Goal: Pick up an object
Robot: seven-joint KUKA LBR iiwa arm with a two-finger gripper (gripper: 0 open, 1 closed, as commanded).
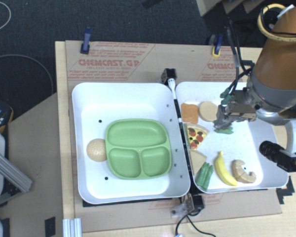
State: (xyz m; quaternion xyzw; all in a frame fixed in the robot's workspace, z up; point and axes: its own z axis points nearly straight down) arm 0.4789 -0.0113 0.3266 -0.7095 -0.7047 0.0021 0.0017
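Note:
My gripper [224, 124] is down in the right bin [266, 147], near its middle. A small green item [227, 130] peeks out right beneath the tip, and I cannot tell whether it is held. Just left of the gripper lie a round beige cracker [207, 111] and an orange-brown square toast [190, 113]. A pizza slice [196, 135] sits below them. Toward the front of the bin are a pale bread wedge [197, 157], a green pepper [204, 176], a yellow banana [224, 169] and a tan pastry [244, 172].
The left bin [89, 107] carries a green divided plate [138, 148] with a beige bun [96, 150] against its left side. A black bar [176, 110] runs between the bins. The arm's grey and orange body [278, 68] overhangs the right bin's far right corner.

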